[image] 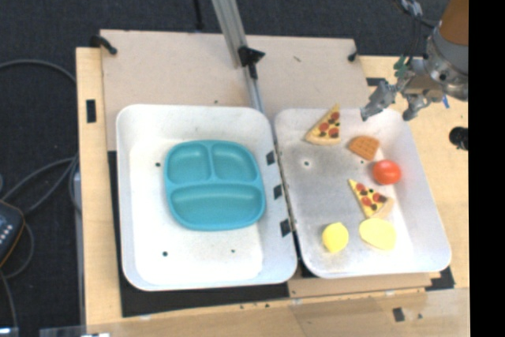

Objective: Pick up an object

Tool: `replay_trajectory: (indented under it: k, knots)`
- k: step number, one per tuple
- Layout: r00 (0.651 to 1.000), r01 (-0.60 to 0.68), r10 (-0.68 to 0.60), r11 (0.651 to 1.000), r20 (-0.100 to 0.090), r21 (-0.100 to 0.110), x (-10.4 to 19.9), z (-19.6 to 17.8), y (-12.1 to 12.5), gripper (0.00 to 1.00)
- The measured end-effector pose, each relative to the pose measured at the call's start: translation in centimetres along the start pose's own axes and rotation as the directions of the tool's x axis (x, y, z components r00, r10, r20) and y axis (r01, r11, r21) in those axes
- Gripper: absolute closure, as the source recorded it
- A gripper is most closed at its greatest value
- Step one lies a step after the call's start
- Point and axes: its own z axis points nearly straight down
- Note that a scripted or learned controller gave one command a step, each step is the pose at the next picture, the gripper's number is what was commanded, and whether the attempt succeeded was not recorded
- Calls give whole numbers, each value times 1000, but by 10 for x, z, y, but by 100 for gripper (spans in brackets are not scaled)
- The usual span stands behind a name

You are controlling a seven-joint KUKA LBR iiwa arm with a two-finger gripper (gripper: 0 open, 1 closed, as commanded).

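Here the gripper (390, 106) hangs open and unladen over the right bin's (418, 170) far edge, above the cookie (364, 147).

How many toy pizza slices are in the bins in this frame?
2, both in the right bin: one pizza slice near its far left corner, the other mid-bin, just below the red tomato. None looks hidden.

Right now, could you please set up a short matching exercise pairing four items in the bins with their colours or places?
Things:
1. divided plate
2. tomato
3. upper pizza slice
4. gripper

Descriptions:
A. red, right bin
B. above the right bin's far right corner
C. teal, left bin
D. near the right bin's far edge

Pairs: 1-C, 2-A, 3-D, 4-B
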Motion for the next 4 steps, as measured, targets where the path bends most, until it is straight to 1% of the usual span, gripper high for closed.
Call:
replay_trajectory:
  k: [1, 2, 4]
  knots:
    - [1000, 1, -1, 1000, 1, 0, 0, 0, 0, 0]
    - [1000, -2, 2, 1000, 0, 4, -1, 42, 0, 0]
    - [1000, -4, 4, 1000, -2, 7, 4, 166, -11, 0]
